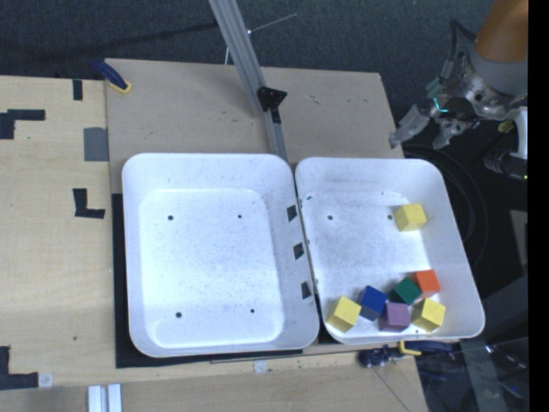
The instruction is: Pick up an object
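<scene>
Objects for pick-up lie in the right bin (369, 178): one yellow cube (411, 217) sits alone toward the far right wall, well apart from a cluster along the near edge. Cluster, left to right: yellow block (345, 313) at the near left corner, blue cube (373, 301) just beside it, purple cube (397, 315), green cube (406, 291) behind the purple one, orange cube (426, 281) touching the green, and a further yellow block (431, 314) nearest the right wall. Left bin (206, 166) adjoins the right bin along a shared middle edge w/ small dark clips. Gripper (426, 127) hangs beyond the right bin's far right corner, off the bench edge, well apart from all cubes; two fingers (407, 128) look spread apart, nothing between them. Arm's orange band (502, 26) at top right. A slanted metal pole (244, 54) crosses the wooden bench (51, 256) at the far side, ending between the bins.
</scene>
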Controlling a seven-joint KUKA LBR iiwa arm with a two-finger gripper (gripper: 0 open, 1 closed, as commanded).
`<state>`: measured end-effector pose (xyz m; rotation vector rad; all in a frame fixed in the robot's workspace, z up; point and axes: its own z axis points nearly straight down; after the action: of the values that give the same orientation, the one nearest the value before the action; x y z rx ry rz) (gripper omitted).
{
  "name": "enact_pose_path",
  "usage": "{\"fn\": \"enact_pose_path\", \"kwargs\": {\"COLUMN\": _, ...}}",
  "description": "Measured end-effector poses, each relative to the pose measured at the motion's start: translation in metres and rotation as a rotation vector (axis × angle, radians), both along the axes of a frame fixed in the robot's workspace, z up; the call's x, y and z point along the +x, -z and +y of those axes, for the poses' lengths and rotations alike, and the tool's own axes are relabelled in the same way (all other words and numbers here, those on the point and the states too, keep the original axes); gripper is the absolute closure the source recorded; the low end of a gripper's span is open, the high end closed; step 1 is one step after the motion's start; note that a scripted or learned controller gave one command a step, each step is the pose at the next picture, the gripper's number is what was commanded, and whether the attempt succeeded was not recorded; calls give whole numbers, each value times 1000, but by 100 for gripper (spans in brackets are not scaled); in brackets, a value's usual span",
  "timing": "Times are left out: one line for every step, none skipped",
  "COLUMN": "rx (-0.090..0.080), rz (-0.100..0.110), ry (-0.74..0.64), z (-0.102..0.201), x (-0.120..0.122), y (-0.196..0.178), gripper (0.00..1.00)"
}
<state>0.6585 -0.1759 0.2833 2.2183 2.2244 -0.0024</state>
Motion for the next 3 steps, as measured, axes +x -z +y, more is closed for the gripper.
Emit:
{"fn": "enact_pose_path", "kwargs": {"rx": 0, "rz": 1, "ry": 0, "z": 0, "x": 0, "y": 0, "gripper": 0}}
{"fn": "enact_pose_path", "kwargs": {"rx": 1, "rz": 4, "ry": 1, "z": 9, "x": 1, "y": 48, "gripper": 0}}
{"fn": "enact_pose_path", "kwargs": {"rx": 0, "rz": 5, "ry": 1, "z": 14, "x": 3, "y": 94, "gripper": 0}}
